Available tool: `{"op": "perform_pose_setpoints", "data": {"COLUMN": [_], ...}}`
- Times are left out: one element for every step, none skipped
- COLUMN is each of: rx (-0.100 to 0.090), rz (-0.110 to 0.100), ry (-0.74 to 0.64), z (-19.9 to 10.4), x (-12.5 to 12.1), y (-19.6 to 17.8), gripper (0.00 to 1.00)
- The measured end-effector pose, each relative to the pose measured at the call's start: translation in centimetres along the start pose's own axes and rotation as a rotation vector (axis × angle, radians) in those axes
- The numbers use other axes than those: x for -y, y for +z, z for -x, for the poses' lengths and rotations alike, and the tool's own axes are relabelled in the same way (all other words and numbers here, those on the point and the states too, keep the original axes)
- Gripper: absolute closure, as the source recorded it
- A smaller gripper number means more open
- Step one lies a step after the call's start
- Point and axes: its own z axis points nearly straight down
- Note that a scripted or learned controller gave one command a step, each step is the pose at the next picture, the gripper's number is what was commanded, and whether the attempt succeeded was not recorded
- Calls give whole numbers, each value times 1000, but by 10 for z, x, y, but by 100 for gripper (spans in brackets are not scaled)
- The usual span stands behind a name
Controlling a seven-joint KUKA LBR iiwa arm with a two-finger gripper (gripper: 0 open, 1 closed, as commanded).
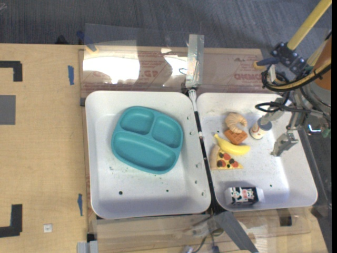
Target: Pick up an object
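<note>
White right bin [295, 188]: banana [232, 146] lengthwise upper-left to lower-right, gripper [272, 136] spread beside it.

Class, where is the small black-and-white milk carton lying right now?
The small black-and-white milk carton lies on its side near the front edge of the right white bin, below the pizza slice and yellow banana.

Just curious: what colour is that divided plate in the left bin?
Teal, the divided plate, clearest in the camera view.

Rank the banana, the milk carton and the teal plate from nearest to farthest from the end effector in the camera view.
From the end effector, over the right bin's right side:
1. Banana, mid right bin, to its left.
2. Milk carton, lying at the right bin's front edge.
3. Teal plate, in the left bin, clearly farthest.
</note>
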Motion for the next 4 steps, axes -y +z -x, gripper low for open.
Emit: {"op": "perform_pose_setpoints", "data": {"rx": [-12,27,49,1], "rz": [2,1,3,3], "ry": [219,438,436,951], "z": [23,66,72,63], "x": [-9,-46,-46,-118], "y": [138,158,142,71], "gripper": [0,0,100,100]}}
